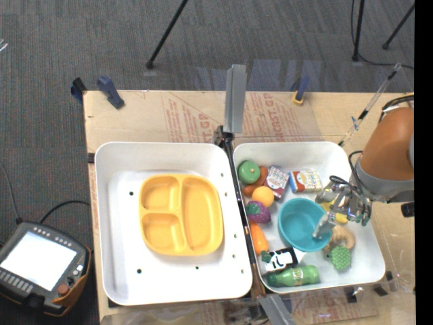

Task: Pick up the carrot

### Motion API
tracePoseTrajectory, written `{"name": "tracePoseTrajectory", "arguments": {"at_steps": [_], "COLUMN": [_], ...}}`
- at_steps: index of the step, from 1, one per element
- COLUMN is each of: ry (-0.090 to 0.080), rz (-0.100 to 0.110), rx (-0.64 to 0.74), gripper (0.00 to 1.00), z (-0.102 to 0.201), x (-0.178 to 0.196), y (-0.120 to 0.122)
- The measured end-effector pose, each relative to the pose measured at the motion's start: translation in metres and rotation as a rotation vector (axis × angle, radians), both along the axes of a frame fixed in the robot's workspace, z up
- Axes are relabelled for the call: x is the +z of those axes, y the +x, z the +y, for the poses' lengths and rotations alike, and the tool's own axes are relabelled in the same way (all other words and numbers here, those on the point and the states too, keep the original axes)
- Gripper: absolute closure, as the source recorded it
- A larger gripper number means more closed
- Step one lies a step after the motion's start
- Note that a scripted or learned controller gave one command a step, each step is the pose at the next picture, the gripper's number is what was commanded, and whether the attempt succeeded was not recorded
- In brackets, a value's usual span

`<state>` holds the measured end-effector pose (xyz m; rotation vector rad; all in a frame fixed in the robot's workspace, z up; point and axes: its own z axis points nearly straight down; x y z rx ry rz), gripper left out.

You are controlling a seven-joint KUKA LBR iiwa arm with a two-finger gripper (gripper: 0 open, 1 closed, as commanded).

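Two shallow white bins sit side by side; the small orange carrot [258, 238] lies by the right bin's [369, 259] left wall, while the metal two-finger gripper [333, 219] hangs spread open, empty, over the teal bowl's [298, 222] rim

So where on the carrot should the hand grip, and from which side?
Probably across the carrot's middle, coming straight down. It lies flat along the right bin's left wall, long axis running toward the camera. The teal bowl sits close on its right and the purple grapes at its far end, so sideways approaches look blocked.
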<state>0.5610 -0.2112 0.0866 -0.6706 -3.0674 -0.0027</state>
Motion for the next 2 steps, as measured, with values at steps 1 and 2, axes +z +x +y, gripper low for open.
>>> {"name": "tracePoseTrajectory", "arguments": {"at_steps": [1, 2], "ry": [-0.002, -0.016], "rz": [-0.004, -0.043], "rx": [-0.106, -0.106], "gripper": [0.0, 1.0], "z": [0.014, 0.012], "x": [0.001, 0.021], "y": [-0.023, -0.011]}}
